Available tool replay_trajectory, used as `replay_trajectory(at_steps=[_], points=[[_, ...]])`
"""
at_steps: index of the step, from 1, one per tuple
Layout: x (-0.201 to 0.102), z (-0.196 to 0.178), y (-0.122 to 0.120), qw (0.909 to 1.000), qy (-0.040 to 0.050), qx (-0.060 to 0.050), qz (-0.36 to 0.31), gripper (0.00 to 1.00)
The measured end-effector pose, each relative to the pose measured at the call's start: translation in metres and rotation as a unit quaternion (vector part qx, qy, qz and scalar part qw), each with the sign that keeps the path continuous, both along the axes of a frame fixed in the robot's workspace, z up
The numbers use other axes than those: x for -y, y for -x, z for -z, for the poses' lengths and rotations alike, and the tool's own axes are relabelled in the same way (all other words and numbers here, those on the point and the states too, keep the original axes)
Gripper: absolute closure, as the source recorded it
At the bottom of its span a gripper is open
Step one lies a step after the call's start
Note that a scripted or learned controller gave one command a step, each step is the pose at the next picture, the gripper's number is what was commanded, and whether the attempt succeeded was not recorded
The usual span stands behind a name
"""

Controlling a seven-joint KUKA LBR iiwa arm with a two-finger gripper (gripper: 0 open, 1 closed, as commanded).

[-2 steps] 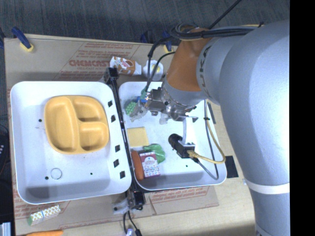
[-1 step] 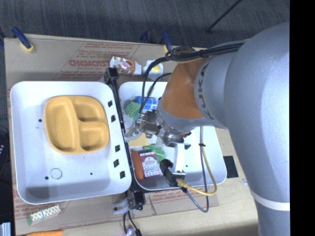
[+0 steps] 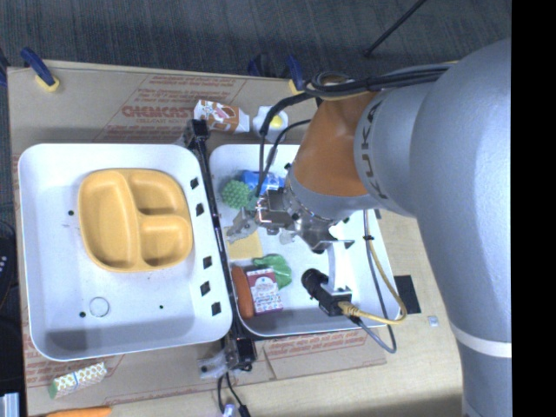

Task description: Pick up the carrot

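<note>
An orange-brown elongated thing (image 3: 241, 291), apparently the carrot, lies along the left wall of the right bin (image 3: 228, 156), pressed against a red box (image 3: 265, 289). My gripper (image 3: 246, 222) hangs over the middle of the right bin, above a pale yellow slice (image 3: 247, 245) and just below a green bumpy ball (image 3: 234, 191). It sits up and slightly right of the carrot, apart from it, with nothing visibly held. The grey arm and its orange band hide the right half of that bin.
A blue item (image 3: 261, 181) lies beside the green ball, and a green leafy piece (image 3: 276, 268) above the red box. The left bin (image 3: 35, 259) holds a yellow divided plate (image 3: 135, 218). A small packet (image 3: 217, 115) lies beyond the bins.
</note>
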State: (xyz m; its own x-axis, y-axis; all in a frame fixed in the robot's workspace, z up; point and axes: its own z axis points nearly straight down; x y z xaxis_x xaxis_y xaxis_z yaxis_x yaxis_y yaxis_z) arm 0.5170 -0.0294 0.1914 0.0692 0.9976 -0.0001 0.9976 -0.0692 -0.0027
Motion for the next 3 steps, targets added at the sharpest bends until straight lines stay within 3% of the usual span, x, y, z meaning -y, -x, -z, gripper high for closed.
replay_trajectory(at_steps=[1,2,3], points=[[-0.001,-0.010,0.000,1.0000,-0.0005,-0.001,-0.002,1.00],[-0.065,0.001,0.030,0.9960,-0.0003,-0.002,0.089,1.00],[-0.023,-0.032,0.041,1.0000,-0.0001,0.000,0.004,1.00]])
